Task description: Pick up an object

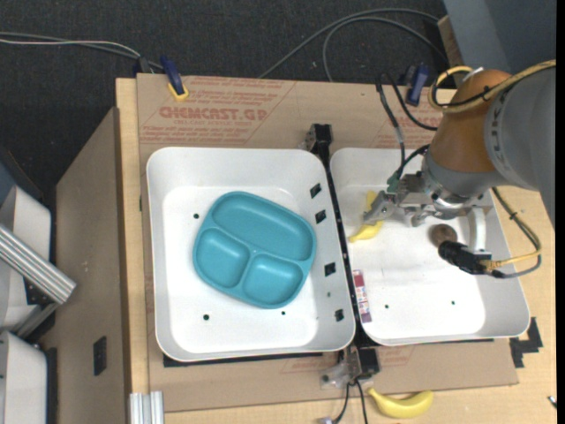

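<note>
Gripper (381,206) hangs over the yellow object (365,231) near the right bin (494,321) wall; jaw state unreadable. Risk: fingers clip the wall, or the object skids away.

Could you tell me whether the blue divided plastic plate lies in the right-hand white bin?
No, the blue divided plastic plate lies in the left white bin.

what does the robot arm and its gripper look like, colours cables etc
The arm is a thick, rounded grey body with a glossy orange band above the wrist. Below that sits a grey metallic gripper assembly. Thin black cables loop around the wrist, and a black connector with a yellowish cable trails off beside it.
</note>
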Controlling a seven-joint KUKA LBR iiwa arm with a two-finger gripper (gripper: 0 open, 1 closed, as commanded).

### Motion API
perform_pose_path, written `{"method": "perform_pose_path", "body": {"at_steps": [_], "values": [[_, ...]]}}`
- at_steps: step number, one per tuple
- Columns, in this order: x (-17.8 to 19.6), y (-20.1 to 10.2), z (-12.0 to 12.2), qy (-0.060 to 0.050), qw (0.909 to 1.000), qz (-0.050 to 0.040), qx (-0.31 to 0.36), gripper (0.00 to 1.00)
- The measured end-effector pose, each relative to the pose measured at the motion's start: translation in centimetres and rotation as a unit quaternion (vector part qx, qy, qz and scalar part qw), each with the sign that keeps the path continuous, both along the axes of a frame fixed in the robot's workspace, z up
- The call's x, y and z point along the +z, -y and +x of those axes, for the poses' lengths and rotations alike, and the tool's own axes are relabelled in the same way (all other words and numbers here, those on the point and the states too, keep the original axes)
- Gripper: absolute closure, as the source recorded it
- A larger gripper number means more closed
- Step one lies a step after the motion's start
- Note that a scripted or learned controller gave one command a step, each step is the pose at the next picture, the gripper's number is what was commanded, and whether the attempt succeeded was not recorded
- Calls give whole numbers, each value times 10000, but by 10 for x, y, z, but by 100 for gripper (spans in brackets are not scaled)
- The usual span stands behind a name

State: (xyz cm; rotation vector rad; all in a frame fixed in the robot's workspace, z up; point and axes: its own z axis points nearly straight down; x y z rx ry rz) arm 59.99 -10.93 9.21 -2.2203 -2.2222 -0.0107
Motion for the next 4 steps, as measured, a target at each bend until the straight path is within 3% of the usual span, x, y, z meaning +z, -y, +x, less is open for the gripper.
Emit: {"method": "perform_pose_path", "body": {"at_steps": [1, 2, 4], "values": [[14, 1, 2, 56, 10000, -25, -1, 100], [64, -8, -2, -2, 10000, -25, 7, 100], [165, -16, 1, 12, 10000, -27, 6, 100]]}}
